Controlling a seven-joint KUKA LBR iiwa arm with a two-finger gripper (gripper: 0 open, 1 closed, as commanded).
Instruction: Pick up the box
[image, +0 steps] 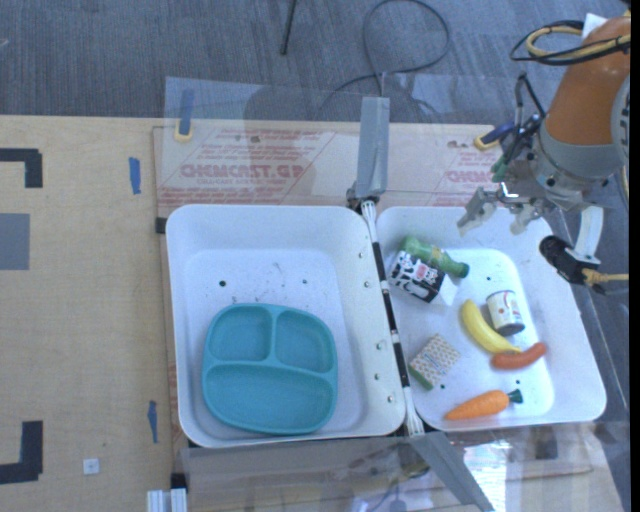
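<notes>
Camera view, left bin (190, 260) holds plate (269, 367), right bin (560, 390) holds box (434, 359), banana (483, 327), carrot (483, 404), my gripper (520, 210) well beyond box, fingers apart.

Bright, even light from above. Soft short shadows under objects. White bins (190, 235) slightly overexposed. Glare on plastic sheet (250, 110) at upper middle. Image slightly soft.

bench (80, 300): wooden top | on it: left bin (190, 235), right bin (580, 370), side by side

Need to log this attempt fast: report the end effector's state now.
End effector: open, holding nothing, above the right bin's far edge, apart from the box.
</notes>
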